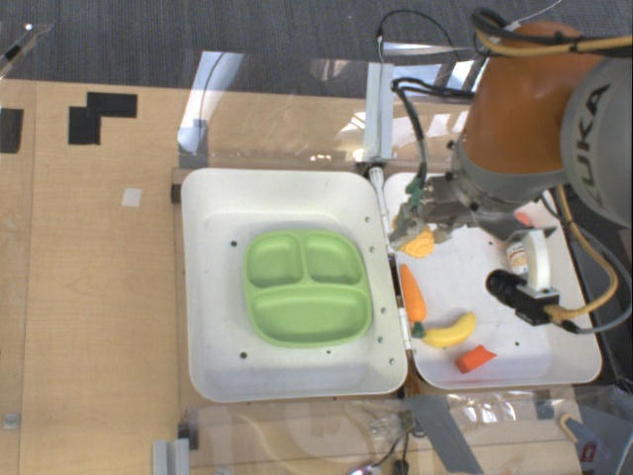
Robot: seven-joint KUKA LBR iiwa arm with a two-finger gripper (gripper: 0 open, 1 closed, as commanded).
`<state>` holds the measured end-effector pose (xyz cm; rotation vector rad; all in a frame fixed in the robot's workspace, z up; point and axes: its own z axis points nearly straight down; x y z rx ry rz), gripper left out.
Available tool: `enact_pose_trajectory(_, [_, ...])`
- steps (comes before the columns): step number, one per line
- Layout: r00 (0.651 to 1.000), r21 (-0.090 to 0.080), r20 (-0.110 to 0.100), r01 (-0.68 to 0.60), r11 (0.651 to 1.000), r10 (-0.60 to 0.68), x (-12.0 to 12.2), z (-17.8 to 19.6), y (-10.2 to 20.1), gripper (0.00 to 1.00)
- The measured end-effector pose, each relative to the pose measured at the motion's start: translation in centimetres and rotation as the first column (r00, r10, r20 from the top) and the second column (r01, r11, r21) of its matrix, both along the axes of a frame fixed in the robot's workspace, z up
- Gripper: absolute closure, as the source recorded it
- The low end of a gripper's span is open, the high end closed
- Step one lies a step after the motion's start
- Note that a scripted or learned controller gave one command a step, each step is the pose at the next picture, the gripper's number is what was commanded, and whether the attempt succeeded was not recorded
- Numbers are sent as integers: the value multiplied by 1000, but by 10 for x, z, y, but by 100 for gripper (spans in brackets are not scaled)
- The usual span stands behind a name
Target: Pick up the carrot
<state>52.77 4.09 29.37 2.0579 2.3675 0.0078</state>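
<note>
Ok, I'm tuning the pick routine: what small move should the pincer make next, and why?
Probably slide the pincer down the view, over the orange tapered carrot. It hovers by a small yellow-orange piece, while the carrot lies further along the right white bin's left wall, untouched.

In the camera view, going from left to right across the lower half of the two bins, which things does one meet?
From the left: green divided plate → carrot → banana → orange-red block.
</note>
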Motion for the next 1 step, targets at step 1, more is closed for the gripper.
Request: enact_pose_trajectory(1, [1000,-1,-1,-30,1000,30,-40,18,-48,100])
